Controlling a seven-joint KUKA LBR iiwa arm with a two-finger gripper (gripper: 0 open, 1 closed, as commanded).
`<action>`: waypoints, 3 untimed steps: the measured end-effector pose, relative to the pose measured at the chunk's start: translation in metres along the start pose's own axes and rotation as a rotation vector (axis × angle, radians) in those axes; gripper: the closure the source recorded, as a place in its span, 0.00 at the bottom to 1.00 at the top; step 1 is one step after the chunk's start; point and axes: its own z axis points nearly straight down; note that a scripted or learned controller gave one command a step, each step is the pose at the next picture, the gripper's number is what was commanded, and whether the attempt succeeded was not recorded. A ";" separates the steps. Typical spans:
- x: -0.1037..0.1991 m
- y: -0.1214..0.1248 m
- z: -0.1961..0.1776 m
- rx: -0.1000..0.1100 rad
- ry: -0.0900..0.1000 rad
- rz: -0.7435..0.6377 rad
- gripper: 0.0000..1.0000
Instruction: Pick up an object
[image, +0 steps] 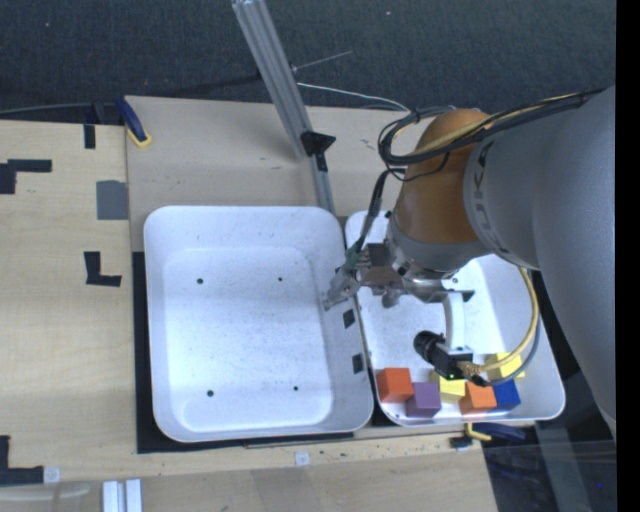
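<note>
Arm's gripper (345, 290) hangs over the divide between the two bins, mid-frame; finger state can't be told. Orange cube (395, 384), purple cube (427, 398), yellow block (453, 389), blue block (507, 394) cluster at the right bin's (545, 400) lower edge.

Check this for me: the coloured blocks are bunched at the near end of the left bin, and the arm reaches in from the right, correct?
Not quite: the camera view shows the coloured blocks bunched at the near end of the right bin, not the left bin. The arm does reach in from the right.
</note>
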 end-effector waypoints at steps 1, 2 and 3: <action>0.000 0.000 0.000 0.000 0.000 0.000 0.00; 0.000 0.000 0.000 0.000 0.000 0.000 0.00; 0.000 0.000 0.000 0.000 0.000 0.000 0.00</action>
